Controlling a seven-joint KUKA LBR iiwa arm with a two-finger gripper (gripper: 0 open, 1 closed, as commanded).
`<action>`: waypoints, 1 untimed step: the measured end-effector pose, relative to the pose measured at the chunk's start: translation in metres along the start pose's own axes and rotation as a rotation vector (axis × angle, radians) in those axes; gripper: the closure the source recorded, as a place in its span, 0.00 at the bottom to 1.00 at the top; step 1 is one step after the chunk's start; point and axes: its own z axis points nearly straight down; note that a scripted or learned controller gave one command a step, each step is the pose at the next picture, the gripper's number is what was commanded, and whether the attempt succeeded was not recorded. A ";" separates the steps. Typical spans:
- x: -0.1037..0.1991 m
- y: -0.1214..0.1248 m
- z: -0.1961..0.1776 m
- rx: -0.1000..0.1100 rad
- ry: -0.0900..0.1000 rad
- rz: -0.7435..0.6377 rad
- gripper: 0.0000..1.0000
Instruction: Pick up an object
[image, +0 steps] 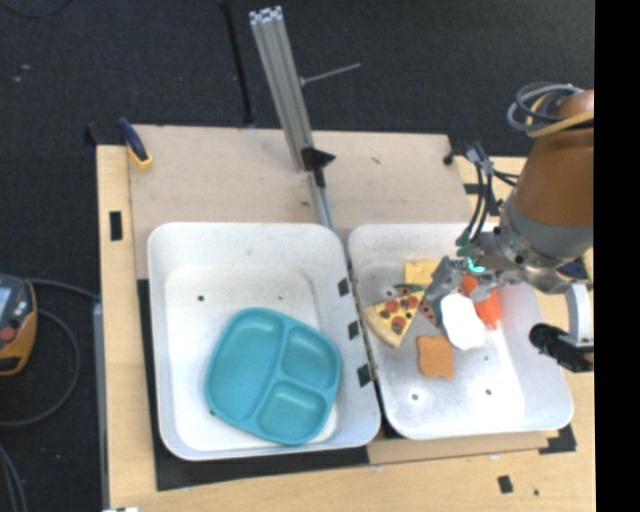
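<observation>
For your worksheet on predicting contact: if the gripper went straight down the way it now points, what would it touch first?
Most likely the white object lying in the right bin, directly under the gripper; the orange piece sits just beside it. Depth is hard to judge.

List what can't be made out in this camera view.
- Gripper: finger state unreadable; the wrist hides it, blurred.
- White object: identity unclear, whether it's held unclear.
- Orange item: partly hidden by the white object.
- Yellow piece: partly covered by the gripper.
- Arm: cut off at the right.

In the right bin lie a pizza slice (392, 316), a yellow block (419, 272), a brown toast (435, 356), a white piece (463, 322) and an orange piece (487, 311), close together.
</observation>
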 end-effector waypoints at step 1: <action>0.000 0.000 0.000 -0.001 0.000 0.000 0.00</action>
